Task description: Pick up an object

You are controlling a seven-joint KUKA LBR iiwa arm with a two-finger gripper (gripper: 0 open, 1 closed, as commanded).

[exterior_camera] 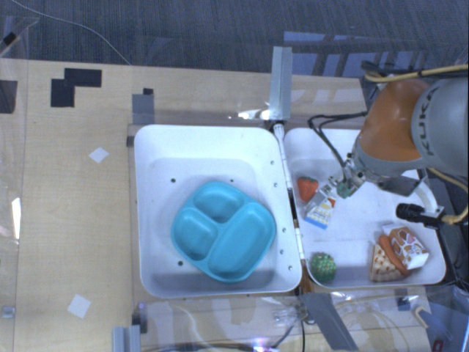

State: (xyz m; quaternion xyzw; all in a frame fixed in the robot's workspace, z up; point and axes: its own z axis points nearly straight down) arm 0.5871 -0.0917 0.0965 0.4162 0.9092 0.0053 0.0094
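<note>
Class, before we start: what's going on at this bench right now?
A grey and orange robot arm reaches in from the right over the right-hand bin. Its claw sits low, right by a small white and blue carton, next to a strawberry-like toy. A green item and a pizza-slice toy lie nearer the front. The left bin holds a blue divided plate. Nothing looks lifted yet.

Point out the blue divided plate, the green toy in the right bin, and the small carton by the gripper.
blue divided plate (223,231), camera view, centre ridge.
green toy (322,267), camera view, its top.
small carton (319,210), camera view, its upper face.
</note>
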